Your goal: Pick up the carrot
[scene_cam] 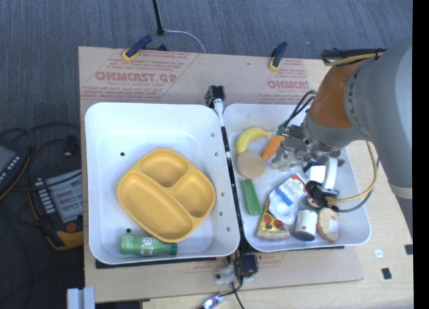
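- Over the right bin (362,228), the grey arm (365,100) reaches in from the right, and its pincer (285,155) sits low in the far left part of that bin.
- Whether the pincer is spread or pressed together cannot be told from this angle.
- The carrot (273,145) lies tilted just left of the pincer, touching or nearly touching it, beside the banana (248,137) and above a round tan disc (250,165).
- Nearer in the same bin lie a green stick (251,196), a pizza slice (270,226), a white and blue packet (288,195), a small can (305,224) and a bread piece (328,224).
- The left bin (107,127) holds a yellow divided plate (166,194) and a green bottle (147,244) lying at its near edge.
- Both bins rest on the desk (134,76).
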Available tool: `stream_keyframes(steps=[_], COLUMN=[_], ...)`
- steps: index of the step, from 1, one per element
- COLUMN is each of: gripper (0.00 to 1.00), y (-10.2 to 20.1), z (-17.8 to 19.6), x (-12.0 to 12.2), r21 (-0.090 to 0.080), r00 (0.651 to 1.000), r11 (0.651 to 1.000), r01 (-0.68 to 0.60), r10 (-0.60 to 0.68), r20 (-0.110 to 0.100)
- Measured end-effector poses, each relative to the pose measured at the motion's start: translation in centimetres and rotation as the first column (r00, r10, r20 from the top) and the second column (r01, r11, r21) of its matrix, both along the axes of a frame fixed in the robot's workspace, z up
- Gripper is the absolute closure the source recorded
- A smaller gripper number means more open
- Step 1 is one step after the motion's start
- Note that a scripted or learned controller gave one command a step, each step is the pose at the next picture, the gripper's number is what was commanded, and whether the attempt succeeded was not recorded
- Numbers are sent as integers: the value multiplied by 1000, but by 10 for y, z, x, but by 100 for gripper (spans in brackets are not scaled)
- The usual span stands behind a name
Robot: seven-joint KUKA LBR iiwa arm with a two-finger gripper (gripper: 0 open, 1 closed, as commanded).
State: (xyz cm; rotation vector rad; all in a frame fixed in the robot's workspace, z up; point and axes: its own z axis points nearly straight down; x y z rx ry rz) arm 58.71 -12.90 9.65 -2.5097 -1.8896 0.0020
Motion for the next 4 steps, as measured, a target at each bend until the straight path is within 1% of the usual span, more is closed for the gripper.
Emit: stream_keyframes(steps=[1,2,3,4], gripper=[0,0,0,0], y=[0,-27,-30,-31], z=[0,-6,-6,-6], x=[0,71,67,68], r21=[0,19,24,26], r00=[1000,968,975,977], r11=[1000,969,975,977], r01=[0,248,223,213], r10=[0,-247,-222,-213], r20=[-1,-33,-19,-21])
